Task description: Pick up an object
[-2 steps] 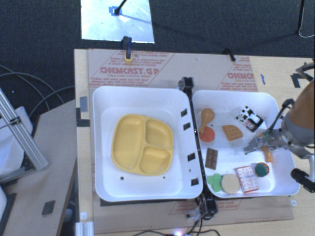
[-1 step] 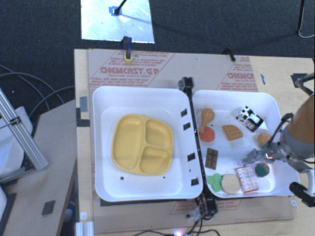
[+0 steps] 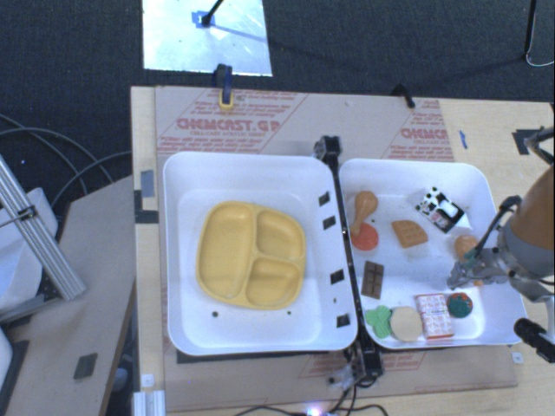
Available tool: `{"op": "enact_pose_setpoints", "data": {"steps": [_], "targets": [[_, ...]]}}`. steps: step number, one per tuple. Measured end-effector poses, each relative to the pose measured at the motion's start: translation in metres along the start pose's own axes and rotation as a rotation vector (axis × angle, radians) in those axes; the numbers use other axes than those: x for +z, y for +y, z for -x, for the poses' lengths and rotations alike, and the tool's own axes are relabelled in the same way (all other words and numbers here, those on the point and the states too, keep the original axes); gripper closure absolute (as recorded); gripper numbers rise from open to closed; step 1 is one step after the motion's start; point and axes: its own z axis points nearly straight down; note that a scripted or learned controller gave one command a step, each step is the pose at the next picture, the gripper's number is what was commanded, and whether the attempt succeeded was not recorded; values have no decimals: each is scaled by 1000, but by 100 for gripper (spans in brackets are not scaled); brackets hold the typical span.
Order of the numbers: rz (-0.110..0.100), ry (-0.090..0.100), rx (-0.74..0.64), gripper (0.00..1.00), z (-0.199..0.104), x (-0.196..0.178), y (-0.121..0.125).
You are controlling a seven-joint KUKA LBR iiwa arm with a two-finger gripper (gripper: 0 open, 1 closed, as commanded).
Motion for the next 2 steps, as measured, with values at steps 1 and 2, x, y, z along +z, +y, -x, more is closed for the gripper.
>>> {"op": "enact_pose_setpoints", "data": {"steps": [1,2], "targets": [[0,0,1,0,0,0,0],[3,-1,-1,100,0,-10,1]]}}
